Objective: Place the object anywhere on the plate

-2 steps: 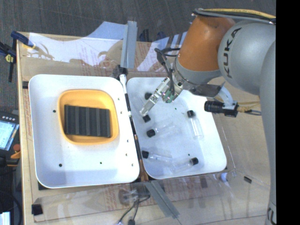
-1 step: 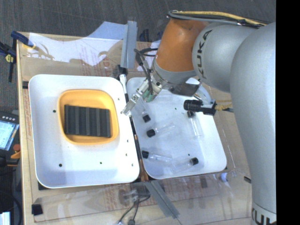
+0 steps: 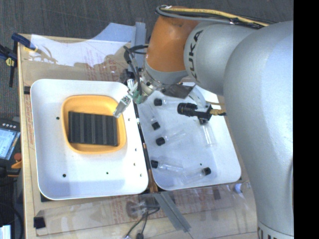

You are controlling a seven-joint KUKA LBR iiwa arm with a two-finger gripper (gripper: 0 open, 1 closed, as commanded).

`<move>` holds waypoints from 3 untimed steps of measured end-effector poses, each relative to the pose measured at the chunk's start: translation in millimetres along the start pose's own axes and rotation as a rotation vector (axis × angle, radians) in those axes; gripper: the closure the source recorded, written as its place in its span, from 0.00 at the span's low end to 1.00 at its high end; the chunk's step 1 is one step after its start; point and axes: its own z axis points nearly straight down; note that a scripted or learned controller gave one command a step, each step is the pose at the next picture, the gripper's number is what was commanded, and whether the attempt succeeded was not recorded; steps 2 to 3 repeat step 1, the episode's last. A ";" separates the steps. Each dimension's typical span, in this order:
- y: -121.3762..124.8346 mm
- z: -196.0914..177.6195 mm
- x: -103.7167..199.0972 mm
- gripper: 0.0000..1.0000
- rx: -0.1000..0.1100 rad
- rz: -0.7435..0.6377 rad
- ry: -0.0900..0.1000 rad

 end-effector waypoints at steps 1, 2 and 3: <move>39.6 0.0 23.4 0.00 0.000 -0.027 0.001; 39.6 0.0 23.4 0.00 0.000 -0.027 0.001; 39.6 0.0 23.4 0.00 0.000 -0.027 0.001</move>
